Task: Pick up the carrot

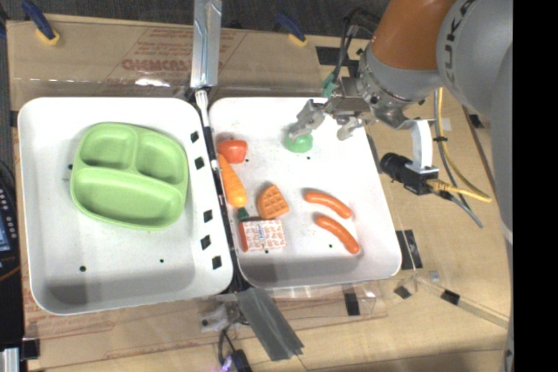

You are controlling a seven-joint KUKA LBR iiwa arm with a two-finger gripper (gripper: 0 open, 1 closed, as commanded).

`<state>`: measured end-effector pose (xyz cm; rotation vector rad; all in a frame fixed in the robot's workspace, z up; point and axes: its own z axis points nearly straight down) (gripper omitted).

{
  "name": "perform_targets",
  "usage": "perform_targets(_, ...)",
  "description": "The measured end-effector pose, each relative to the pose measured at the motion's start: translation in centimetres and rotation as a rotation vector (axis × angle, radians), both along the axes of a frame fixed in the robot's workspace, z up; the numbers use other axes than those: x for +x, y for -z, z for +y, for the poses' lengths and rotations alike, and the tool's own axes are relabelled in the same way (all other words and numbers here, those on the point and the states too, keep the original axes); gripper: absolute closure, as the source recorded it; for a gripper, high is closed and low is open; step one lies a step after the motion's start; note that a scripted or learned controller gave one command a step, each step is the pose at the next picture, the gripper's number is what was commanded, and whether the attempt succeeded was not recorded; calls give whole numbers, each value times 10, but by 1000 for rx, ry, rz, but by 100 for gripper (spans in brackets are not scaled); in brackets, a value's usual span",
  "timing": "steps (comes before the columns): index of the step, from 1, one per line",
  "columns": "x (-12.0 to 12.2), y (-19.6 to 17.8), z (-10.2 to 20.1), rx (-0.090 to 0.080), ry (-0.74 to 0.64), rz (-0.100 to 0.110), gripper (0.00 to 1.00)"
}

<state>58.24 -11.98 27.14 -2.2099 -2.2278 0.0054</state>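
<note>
Fingers (307,114) of the gripper (327,119) hang spread apart over the upper middle of the right bin (377,187), with nothing between them; a small green object (299,140) sits on the bin floor just under the left-hand one, though I cannot tell whether they touch.

From where they hover, the carrot (232,185) lies down and to the left in the frame, hard against the bin's left wall by the divider between the two bins. Its long axis runs nearly top to bottom of the picture, leaning slightly, with the green tip at the lower end.

Crowding is the trouble, as I judge it. A red tomato-like piece (232,150) touches the carrot's upper end, a waffle-patterned orange piece (273,201) sits just to its right, and a small red-and-white packet (262,235) lies just beside its lower tip. The wall leaves little room on the far side, so closing across the narrow width looks tight.

Two sausages (335,219) lie toward the lower right, well apart from the carrot. The green divided plate (131,173) rests in the left bin (52,213).
</note>
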Motion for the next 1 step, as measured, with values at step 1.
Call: perform_targets(1, -16, 82, 67, 0, -20, 2, 0)
